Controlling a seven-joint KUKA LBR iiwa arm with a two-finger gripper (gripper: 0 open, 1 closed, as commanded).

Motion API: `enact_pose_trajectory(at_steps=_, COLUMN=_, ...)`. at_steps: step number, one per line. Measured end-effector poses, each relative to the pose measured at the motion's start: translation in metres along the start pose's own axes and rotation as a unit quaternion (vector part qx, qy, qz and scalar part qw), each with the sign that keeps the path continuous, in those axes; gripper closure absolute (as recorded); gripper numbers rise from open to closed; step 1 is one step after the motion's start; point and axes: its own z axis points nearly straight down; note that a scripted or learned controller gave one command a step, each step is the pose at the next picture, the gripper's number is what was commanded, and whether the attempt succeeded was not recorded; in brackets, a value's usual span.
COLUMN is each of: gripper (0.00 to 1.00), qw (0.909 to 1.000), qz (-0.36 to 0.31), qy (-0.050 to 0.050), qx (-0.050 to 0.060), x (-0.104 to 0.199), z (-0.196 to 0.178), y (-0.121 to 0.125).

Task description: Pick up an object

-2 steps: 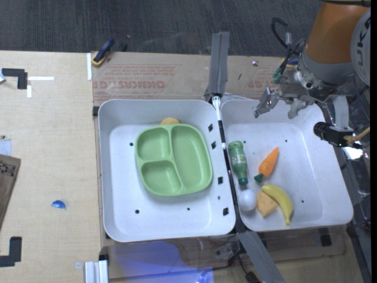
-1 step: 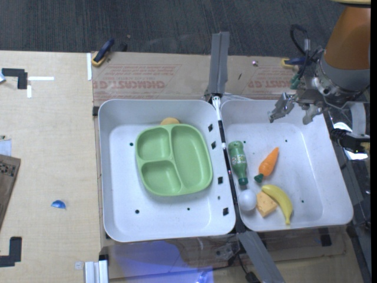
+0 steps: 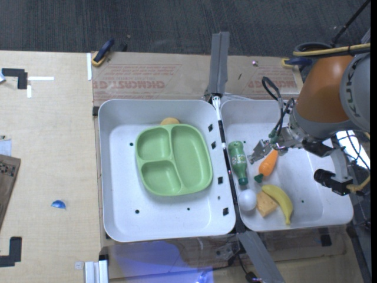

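While the gripper [image 3: 263, 151] is poised over the carrot [image 3: 268, 164] mid right bin [image 3: 330, 217], finger state cannot be told; the carrot is judged light, stiff, slippery, best pinched mid-body.

We see just a sliver of a yellow-orange thing [image 3: 169, 121] behind the far rim of the green divided plate [image 3: 174, 158]; the plate hides the rest, so we cannot name it. Right of the plate, the arm [image 3: 330, 96] runs off the picture's right edge. The gripper [image 3: 266, 148] beneath it is too small and cluttered for us to read.
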Motion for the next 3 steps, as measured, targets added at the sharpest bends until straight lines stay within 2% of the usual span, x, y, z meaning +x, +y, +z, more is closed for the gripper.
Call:
enact_pose_trajectory(at_steps=1, gripper=0.00, qw=0.9995, qz=0.029, qy=-0.005, qx=-0.004, x=-0.010, z=0.045, y=0.013)
enact_pose_trajectory(at_steps=2, gripper=1.00, qw=0.9996, qz=0.030, qy=-0.002, qx=-0.001, x=-0.010, z=0.041, y=0.012)
enact_pose_trajectory(at_steps=3, gripper=1.00, qw=0.9937, qz=0.112, qy=-0.001, qx=0.000, x=0.035, z=-0.050, y=0.004)
